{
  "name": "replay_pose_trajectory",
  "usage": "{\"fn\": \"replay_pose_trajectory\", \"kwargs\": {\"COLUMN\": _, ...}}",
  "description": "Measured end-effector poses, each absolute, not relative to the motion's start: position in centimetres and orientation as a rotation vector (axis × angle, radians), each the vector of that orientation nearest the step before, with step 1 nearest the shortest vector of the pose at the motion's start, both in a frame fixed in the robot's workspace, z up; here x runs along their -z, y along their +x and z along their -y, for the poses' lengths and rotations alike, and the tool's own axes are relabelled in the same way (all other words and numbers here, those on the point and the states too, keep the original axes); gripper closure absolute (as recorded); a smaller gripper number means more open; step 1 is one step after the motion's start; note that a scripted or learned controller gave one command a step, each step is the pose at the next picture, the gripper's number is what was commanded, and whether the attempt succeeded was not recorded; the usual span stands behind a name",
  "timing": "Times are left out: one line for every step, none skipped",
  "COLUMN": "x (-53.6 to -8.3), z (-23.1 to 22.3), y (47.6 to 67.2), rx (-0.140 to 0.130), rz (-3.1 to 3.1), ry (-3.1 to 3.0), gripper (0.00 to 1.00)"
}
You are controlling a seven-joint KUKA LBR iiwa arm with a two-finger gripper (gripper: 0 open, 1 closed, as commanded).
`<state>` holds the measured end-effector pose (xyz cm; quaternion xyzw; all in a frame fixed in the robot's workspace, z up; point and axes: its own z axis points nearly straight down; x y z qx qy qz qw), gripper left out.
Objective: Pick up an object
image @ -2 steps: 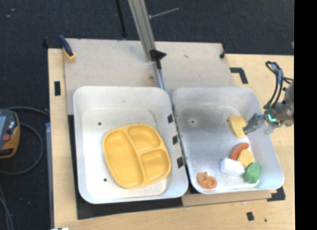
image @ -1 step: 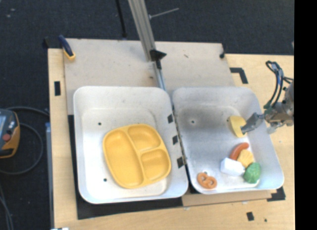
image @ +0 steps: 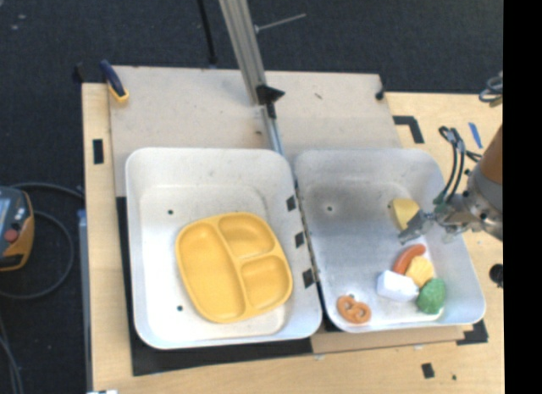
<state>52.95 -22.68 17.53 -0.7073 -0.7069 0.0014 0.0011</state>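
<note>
Camera view, looking down on the bench: nearest the front rim of the right bin lies a brown pretzel-shaped piece, with a white block and a green lump beside it toward the right. Just behind those sit a yellow piece and a red-orange curved piece, all clustered close together. Farther back, a pale yellow wedge rests alone on the bin floor, next to the gripper; whether its fingers are open or closed cannot be told. The left bin holds a yellow divided plate.
</note>
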Motion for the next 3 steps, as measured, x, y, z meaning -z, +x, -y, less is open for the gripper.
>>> {"fn": "replay_pose_trajectory", "kwargs": {"x": -12.4, "z": 21.8, "y": 53.4, "rx": -0.003, "rz": 2.222, "ry": -2.22, "gripper": 0.0}}
{"fn": "replay_pose_trajectory", "kwargs": {"x": -10.1, "z": 22.0, "y": 53.4, "rx": -0.001, "rz": 2.222, "ry": -2.226, "gripper": 0.0}}
{"fn": "replay_pose_trajectory", "kwargs": {"x": -11.3, "z": 22.1, "y": 53.6, "rx": 0.003, "rz": 2.223, "ry": -2.232, "gripper": 1.0}}
